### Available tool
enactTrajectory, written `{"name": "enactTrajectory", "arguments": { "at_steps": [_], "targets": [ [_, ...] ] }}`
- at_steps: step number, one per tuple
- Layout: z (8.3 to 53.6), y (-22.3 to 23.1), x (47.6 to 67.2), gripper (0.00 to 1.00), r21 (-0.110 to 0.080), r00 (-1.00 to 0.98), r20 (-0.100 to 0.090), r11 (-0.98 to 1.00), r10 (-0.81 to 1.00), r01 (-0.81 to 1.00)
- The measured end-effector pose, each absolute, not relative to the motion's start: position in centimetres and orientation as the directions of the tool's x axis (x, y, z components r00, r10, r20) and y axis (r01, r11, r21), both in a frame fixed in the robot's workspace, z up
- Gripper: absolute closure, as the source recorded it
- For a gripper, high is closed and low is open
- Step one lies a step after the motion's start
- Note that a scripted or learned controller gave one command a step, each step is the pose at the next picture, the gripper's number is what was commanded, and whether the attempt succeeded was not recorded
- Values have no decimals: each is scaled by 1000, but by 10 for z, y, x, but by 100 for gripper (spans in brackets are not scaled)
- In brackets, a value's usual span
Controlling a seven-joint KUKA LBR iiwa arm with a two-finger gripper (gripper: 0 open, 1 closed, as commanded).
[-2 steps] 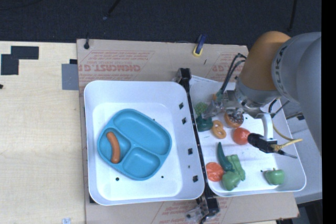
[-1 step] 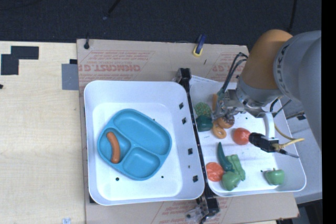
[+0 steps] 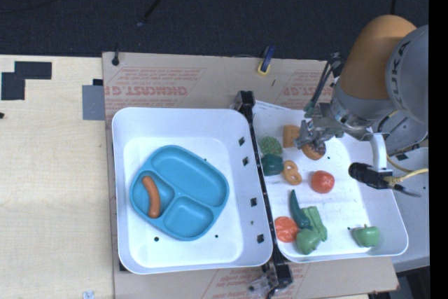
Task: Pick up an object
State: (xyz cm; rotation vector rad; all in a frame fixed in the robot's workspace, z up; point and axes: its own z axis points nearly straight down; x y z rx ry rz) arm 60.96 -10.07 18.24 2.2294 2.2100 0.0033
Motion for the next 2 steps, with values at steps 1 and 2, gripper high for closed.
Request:
{"name": "enactTrajectory", "arguments": {
  "at_steps": [1, 2],
  "targets": [
    [231, -102, 610, 100, 3, 0, 0, 0, 1000, 1000],
    [221, -48, 600, 100, -4, -4, 3, 4, 1000, 1000]
  ]
}}
